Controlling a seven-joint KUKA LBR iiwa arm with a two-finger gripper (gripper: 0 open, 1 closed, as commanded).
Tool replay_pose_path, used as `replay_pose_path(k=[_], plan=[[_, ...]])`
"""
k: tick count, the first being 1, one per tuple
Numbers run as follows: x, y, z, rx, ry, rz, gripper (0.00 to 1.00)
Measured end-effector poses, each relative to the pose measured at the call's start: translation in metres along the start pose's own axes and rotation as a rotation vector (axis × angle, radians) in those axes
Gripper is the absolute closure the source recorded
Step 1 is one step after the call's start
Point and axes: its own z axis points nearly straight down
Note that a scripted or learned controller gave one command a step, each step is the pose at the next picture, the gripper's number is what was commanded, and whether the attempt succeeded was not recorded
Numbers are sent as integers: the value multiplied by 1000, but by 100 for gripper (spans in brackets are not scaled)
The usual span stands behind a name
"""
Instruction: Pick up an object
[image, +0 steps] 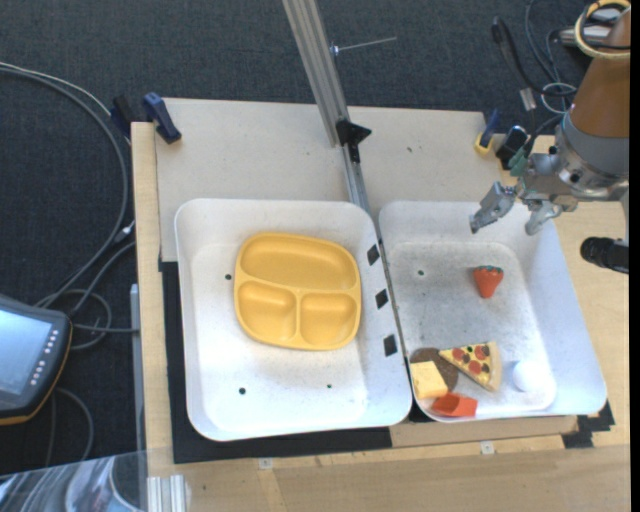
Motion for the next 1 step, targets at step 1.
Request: replay_pose_path(k=[1], plan=[[0,0,0,0,0,0,0]])
